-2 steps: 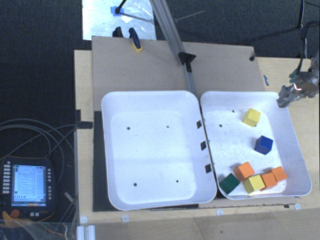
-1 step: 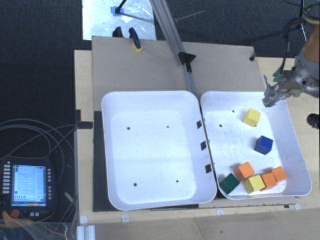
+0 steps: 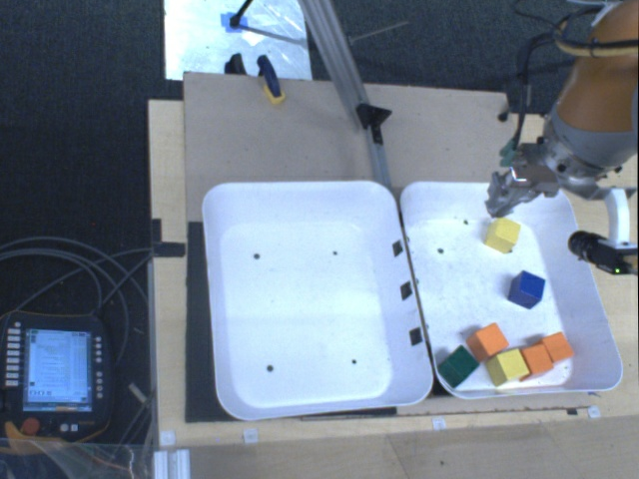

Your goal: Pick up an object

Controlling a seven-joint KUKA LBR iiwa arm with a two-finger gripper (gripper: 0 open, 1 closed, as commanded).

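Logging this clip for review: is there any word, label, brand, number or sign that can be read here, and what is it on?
No text can be read.
Handheld control unit: its lit screen shows lines too small and blurred to read.
Blocks such as the yellow one and the blue one: plain faces, no markings.

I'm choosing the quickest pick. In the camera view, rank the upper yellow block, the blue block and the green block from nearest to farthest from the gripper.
1. The yellow block, in the right bin just below the gripper.
2. The blue block, mid-bin, further down and to the right.
3. The green block, at the bin's lower left corner.
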